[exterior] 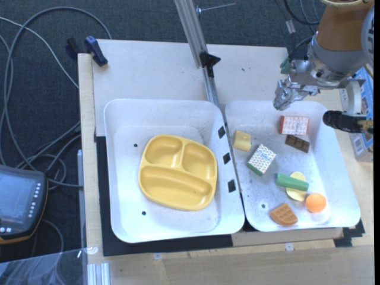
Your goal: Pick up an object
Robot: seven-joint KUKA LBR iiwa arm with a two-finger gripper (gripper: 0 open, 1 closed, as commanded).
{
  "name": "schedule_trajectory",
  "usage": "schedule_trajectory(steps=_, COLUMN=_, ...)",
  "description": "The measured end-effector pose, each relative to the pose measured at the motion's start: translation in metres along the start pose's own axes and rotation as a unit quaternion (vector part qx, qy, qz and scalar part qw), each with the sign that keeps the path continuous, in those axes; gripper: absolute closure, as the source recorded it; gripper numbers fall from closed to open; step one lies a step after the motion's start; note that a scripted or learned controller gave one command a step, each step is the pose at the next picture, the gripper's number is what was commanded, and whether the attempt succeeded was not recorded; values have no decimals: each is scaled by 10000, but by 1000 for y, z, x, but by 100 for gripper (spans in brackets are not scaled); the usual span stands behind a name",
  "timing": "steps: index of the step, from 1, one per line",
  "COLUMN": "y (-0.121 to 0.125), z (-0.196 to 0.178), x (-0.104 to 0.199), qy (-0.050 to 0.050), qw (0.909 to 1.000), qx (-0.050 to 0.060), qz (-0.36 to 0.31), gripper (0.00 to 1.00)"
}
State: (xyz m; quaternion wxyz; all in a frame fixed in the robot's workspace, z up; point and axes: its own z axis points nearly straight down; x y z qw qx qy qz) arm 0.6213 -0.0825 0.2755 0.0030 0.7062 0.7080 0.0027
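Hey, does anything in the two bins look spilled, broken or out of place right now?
Nothing stands out. The yellow divided plate lies flat in the left bin; the small toy foods sit scattered, intact, in the right bin. The tool hangs over its far edge.

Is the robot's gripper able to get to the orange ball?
Probably yes. The orange ball lies uncovered in the right bin, with nothing on top of it. The gripper hangs over that bin's far edge.

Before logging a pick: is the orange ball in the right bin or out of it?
In the bin. The orange ball rests on the right bin's floor near its lower right corner, apart from the gripper.
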Motion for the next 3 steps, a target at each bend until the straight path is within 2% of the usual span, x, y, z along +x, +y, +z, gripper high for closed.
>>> schedule_trajectory(steps=1, y=-13, z=11, x=42, qy=13, qw=10000, qx=54, qz=-10, gripper=100)
schedule_trajectory(steps=3, y=-61, z=38, x=143, qy=16, qw=10000, qx=65, qz=-19, gripper=100)
